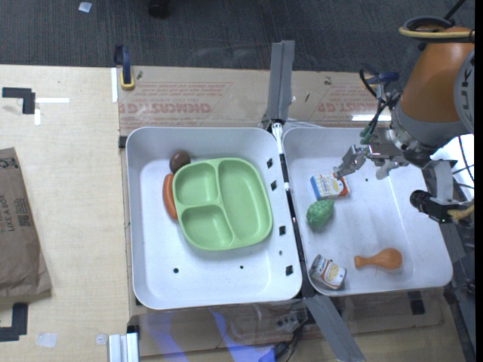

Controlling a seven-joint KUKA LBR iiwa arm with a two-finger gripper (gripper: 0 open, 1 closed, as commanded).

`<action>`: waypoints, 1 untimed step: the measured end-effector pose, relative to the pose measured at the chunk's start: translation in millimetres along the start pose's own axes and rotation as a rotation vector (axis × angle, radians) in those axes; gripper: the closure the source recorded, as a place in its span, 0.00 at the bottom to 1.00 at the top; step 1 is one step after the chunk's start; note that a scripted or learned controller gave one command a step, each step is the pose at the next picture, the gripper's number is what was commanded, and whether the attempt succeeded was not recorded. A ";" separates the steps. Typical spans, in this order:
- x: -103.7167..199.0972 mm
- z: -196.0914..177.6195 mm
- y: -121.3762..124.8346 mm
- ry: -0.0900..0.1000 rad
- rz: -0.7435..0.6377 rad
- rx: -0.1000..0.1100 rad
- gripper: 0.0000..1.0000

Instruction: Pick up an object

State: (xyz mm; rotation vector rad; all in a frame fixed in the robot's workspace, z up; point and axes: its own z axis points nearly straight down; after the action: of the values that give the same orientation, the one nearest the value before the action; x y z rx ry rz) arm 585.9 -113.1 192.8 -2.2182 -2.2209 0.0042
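My gripper (pixel 367 165) hangs over the back of the right bin (pixel 423 225), open with nothing between its fingers. Its left fingertip (pixel 349 163) is just up and right of a small white, blue and orange carton (pixel 329 186). A green lumpy object (pixel 320 213) lies just below the carton. Toward the front of the bin lie a tan drumstick-shaped object (pixel 379 260) and a small tin (pixel 328 272) at the front left corner.
The left bin (pixel 151 270) holds a green divided plate (pixel 223 202), with a brown round object (pixel 179 160) and an orange object (pixel 169 196) at the plate's left edge. A grey divider post (pixel 281 81) stands between the bins at the back. A brown paper bag (pixel 19 225) lies far left.
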 end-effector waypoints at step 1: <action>-14.2 95.6 27.0 -0.003 -0.101 -0.012 0.00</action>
State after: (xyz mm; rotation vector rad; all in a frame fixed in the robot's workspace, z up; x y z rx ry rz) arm 612.6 -127.3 97.1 -2.1100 -2.3384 -0.0062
